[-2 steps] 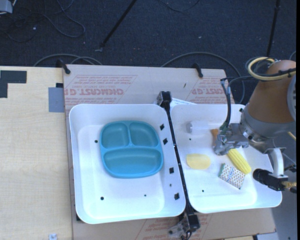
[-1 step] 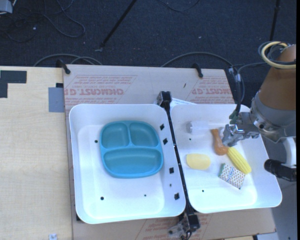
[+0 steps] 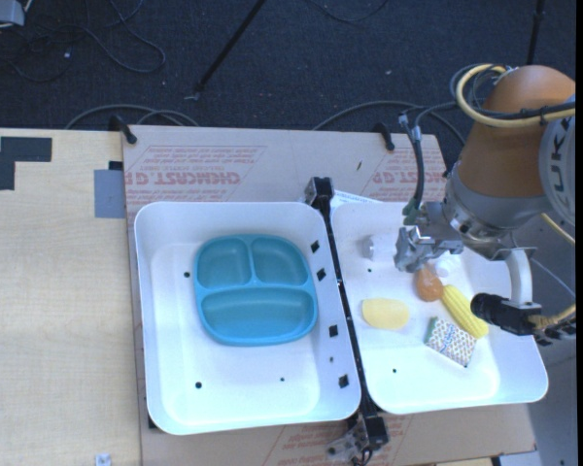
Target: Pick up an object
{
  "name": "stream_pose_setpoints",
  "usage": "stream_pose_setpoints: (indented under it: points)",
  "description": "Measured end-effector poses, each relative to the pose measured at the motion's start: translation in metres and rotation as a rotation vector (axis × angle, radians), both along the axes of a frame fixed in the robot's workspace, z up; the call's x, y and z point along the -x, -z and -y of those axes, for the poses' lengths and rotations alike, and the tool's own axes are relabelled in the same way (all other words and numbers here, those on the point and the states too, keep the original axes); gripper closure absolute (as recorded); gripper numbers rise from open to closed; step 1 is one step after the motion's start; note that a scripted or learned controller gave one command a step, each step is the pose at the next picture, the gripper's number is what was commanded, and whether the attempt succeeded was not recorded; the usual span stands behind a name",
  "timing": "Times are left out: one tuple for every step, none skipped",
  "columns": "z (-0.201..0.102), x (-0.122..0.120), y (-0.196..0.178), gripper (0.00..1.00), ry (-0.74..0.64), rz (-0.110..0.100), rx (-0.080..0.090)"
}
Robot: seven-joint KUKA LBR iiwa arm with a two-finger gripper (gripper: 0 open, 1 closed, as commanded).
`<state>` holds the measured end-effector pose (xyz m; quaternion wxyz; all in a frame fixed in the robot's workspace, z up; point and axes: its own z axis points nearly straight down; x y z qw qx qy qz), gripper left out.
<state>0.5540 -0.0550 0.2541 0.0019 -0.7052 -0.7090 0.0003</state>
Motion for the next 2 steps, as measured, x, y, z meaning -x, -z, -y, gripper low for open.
stream_pose_setpoints:
  points:
    - [-0.057, -0.013, -0.001, 1.00, 0.000, -0.001, 0.000]
    - [-0.100, -0.036, 0.003, 1.00, 0.001, -0.001, 0.002]
